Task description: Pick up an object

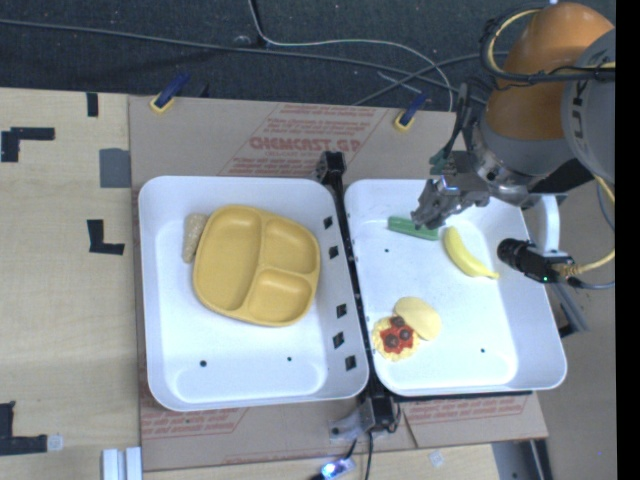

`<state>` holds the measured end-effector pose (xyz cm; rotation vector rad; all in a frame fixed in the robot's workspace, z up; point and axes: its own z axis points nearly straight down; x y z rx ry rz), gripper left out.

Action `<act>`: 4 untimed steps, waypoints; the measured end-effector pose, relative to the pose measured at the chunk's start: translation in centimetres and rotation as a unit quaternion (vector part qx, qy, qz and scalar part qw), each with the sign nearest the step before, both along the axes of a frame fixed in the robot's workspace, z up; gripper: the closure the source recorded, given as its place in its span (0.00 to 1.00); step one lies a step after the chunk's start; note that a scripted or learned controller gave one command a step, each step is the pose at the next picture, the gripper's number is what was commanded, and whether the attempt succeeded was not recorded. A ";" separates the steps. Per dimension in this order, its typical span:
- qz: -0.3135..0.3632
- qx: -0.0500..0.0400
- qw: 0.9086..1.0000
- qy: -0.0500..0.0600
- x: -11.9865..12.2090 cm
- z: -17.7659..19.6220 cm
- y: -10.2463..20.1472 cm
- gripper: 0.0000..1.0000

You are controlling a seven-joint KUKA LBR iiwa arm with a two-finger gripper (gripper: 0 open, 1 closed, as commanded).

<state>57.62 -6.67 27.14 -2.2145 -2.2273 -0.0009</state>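
Note:
My gripper (432, 214) hangs low over the back of the right bin (520, 368), its tips right at a flat green piece (408, 227) that lies on the bin floor. Just right of it rests a yellow banana (466, 253). Nearer the front of the same bin sit a pale yellow round piece (419, 317) and a small pizza-like toy with red dots (395, 339). Whether the green piece is between the fingers cannot be made out.
The left bin (170, 368) holds a yellow divided plate (256, 265) with a tan sponge-like block (192, 236) tucked at its left side. A black divider with clips (342, 268) runs between the bins. Cables cross the dark floor behind.

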 end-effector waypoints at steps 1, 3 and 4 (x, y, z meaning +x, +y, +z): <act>0.000 0.000 1.000 0.001 3.1 -1.8 4.7 1.00; 0.000 0.000 1.000 0.000 7.5 -2.7 14.9 1.00; -0.002 -0.001 1.000 0.001 8.6 -5.3 17.0 1.00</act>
